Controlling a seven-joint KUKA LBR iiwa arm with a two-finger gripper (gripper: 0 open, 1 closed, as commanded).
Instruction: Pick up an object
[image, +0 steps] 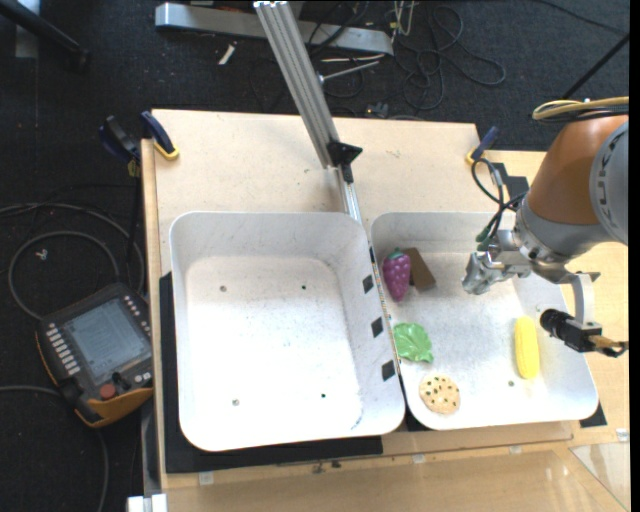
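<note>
Right of frame centre, your end effector (482, 276) hovered over the right bin (570, 405), its opening impossible to judge; the purple grapes (397, 273) lay nearest, so you should have centred first.

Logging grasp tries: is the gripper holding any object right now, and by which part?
Nothing is held. The gripper hangs over bare floor of the right bin, apart from the purple grapes and yellow corn.
</note>
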